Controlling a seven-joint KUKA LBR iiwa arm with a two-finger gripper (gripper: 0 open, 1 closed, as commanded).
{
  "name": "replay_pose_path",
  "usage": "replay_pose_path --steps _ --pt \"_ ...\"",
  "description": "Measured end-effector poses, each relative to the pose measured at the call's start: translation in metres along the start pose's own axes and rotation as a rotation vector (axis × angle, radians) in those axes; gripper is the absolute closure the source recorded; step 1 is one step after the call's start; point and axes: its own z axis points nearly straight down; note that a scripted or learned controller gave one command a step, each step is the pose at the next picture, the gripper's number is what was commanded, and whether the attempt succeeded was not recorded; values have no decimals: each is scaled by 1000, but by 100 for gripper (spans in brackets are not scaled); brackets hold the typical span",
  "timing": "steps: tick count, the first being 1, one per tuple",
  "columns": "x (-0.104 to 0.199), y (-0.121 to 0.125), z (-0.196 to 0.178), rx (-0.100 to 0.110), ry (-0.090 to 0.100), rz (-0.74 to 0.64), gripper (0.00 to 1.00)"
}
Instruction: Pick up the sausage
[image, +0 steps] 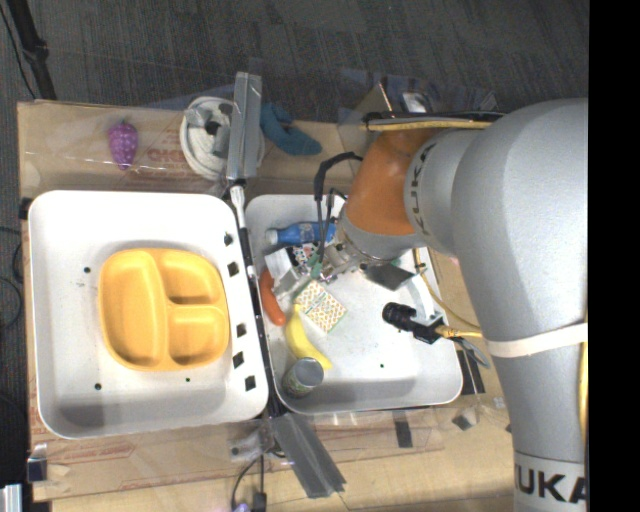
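Observation:
The sausage (270, 301), a short orange-red link, lies against the left wall of the right bin (420, 380). My gripper (312, 268) reaches down into that bin's upper left part, just up and to the right of the sausage, among the clutter. The grey arm with its orange band (385, 195) covers the bin's upper right. Nothing shows as held.
A banana (302, 340), a metal can (303, 376), a patterned packet (323, 308) and a blue-capped item (292, 236) crowd the sausage. The left bin (60, 400) holds a yellow divided plate (165, 305). Behind the bins lie a purple thing (123, 142), a white roll (205, 135) and a blue cloth (287, 132).

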Motion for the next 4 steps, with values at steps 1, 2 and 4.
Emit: replay_pose_path --steps 1,2,4 --pt "-8 13 3 24 14 79 0" --pt "-4 10 1 -5 -3 -16 0" --pt "-5 16 -10 -7 -4 -271 100"
